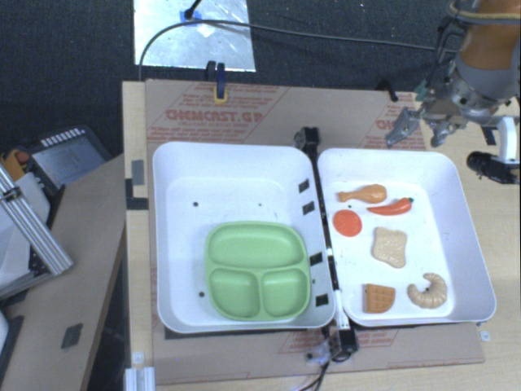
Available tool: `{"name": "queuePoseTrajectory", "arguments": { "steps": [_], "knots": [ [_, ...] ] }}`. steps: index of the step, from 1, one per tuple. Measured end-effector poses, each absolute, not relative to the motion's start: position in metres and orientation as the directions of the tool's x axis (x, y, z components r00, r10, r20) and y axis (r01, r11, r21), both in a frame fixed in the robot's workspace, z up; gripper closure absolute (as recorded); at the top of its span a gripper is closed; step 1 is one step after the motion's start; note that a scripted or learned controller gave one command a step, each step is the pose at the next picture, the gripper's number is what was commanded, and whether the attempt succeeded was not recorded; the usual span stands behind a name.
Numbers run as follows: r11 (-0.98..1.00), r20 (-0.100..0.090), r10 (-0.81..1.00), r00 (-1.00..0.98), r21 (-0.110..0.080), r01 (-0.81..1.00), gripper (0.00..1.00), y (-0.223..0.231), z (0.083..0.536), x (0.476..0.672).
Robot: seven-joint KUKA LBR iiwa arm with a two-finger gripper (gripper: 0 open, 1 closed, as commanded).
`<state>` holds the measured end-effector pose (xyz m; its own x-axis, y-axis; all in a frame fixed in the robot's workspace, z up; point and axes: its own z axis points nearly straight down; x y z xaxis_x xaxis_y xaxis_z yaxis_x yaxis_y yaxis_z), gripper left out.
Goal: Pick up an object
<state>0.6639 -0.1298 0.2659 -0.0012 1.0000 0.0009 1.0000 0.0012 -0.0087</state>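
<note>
We see the gripper [422, 126] hanging above the far edge of the right bin [468, 218], near its far right corner, with its two fingers spread apart and nothing between them. No object has been chosen for us by the task, so any of the six toy foods in that bin would do: the chicken drumstick [364, 193] and the red chili pepper [390, 208] lie nearest the far edge, the red disc [348, 223] sits toward the left wall, the bread slice [390, 248] is near the middle, and the waffle piece [378, 298] and croissant [429, 291] rest along the near edge. All of them lie lower and further toward the near-left than the open fingers, well apart from them. We judge the main risk to be a closing on air: the pieces are flat and low, so fingers may skate over the disc or waffle. The drumstick and pepper sit close together and could be nudged or pinched together. The green divided plate [256, 269] in the left bin [175, 218] is out of the way.
</note>
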Motion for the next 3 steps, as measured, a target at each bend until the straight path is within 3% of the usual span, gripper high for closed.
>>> {"name": "queuePoseTrajectory", "arguments": {
  "steps": [1, 3],
  "knots": [
    [0.003, -0.001, 1.000, -0.003, 0.002, 1.000, 0.00, -0.130, 0.273, 0.666],
    [0.003, 0.000, 1.000, -0.003, -0.002, 1.000, 0.00, -0.123, 0.169, 0.666]
  ]
}}
